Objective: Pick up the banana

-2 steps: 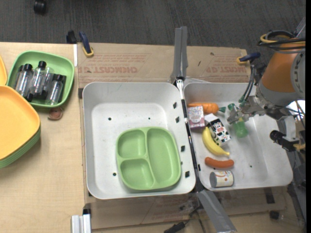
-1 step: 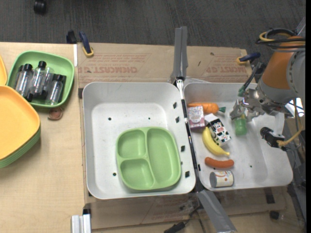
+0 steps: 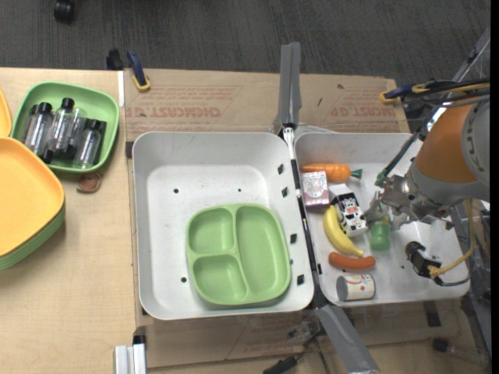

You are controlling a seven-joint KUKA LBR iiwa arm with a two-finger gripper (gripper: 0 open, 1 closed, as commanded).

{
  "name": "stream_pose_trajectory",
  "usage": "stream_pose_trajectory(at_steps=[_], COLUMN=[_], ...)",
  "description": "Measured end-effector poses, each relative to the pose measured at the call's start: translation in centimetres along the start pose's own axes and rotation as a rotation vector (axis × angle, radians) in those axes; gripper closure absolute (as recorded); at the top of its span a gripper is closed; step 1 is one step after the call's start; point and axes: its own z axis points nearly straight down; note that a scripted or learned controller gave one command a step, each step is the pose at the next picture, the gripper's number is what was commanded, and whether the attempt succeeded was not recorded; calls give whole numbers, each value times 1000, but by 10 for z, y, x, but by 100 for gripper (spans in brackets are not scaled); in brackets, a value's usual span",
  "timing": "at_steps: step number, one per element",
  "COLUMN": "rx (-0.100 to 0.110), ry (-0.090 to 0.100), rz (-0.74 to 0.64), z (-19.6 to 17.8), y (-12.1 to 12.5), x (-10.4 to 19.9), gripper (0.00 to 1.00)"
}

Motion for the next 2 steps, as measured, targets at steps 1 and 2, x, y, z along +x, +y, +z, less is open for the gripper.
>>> stream_pose_trajectory(at_steps=[1, 2], rx=[0, 0], ry=[0, 0], rz=[-3, -8], z=[0, 0], y=[-23, -61], x=[2, 18], gripper=[100, 100])
